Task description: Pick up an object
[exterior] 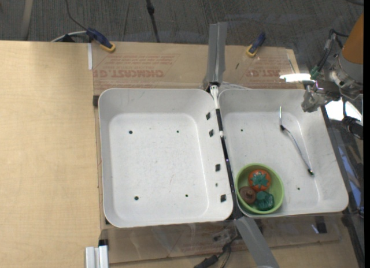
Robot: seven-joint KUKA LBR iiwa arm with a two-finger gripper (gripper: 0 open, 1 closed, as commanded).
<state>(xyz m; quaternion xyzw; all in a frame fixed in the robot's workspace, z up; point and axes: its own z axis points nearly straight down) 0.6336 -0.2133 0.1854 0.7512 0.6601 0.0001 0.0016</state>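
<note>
While pincer [311,100] state is unclear, tongs [296,140] lie beside green bowl [261,189].

Even, fairly bright overhead illumination; both white bins [156,157] render pale with soft, weak shadows along their walls. A strong specular glare patch [295,77] marks the cardboard [173,67] at upper right. Focus is moderate, fine detail slightly soft and grainy throughout.

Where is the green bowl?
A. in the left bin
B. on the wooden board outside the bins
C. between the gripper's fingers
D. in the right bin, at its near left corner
D: the green bowl sits in the near left corner of the right bin, with small colourful things inside it.
</note>
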